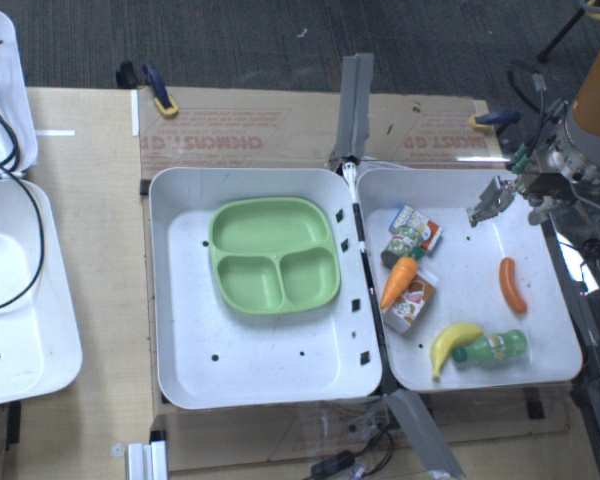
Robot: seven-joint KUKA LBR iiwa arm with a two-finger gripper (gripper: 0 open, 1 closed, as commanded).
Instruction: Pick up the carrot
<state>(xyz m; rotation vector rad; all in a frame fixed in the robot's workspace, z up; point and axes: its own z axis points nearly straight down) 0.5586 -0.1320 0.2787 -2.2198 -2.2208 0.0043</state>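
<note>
Yellow curved banana [450, 344] nearest; tapered orange carrot [398, 281] lay left, below hand [487, 206], grip state indiscernible; best approached along its length.

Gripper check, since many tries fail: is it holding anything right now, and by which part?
Nothing is held. The tool hangs above the right bin's upper right corner, with no object between its fingers. The carrot lies apart from it, near the bin's left wall.

The carrot [398, 280] lies in the right bin [550, 368], left of the sausage [512, 286].
</note>
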